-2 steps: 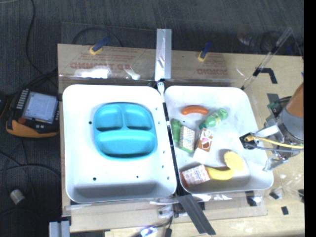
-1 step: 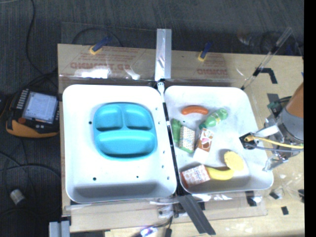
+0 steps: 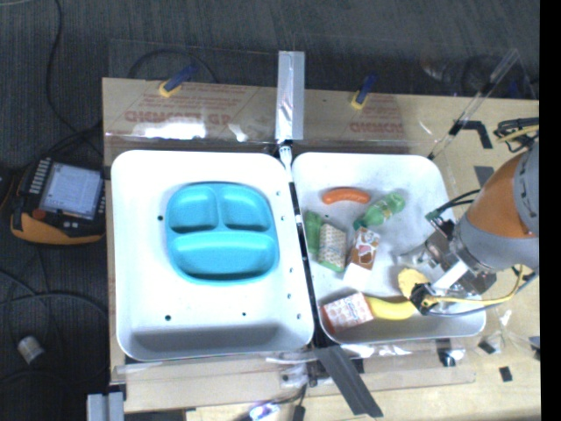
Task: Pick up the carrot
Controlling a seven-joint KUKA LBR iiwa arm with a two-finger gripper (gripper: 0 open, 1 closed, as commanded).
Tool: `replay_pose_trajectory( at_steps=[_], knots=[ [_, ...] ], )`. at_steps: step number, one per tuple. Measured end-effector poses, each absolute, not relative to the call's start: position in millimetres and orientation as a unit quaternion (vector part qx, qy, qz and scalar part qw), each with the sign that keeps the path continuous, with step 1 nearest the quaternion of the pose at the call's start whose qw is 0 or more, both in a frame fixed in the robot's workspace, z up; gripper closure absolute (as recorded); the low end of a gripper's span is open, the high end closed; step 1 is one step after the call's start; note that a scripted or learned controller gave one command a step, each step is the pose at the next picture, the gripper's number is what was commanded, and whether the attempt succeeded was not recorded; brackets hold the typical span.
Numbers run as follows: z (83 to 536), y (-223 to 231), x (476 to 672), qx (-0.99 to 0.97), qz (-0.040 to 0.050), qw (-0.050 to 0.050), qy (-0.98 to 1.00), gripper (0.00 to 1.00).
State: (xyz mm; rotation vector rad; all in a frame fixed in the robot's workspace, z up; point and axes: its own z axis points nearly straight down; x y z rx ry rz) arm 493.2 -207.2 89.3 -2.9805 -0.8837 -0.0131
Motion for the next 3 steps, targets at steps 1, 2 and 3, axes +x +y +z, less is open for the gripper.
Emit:
replay_pose_trajectory(
  at_steps=[1, 2, 3],
  knots=[
    [90.1, -209.4, 494.1, -0.977, -0.0093, 0.01, -0.213, 0.0],
    [90.3, -206.7, 491.8, -0.954, -0.005, 0.016, -0.299, 0.0],
    [147.8, -223.6, 483.1, -0.995, 0.0028, 0.0, -0.101, 0.0]
  ],
)
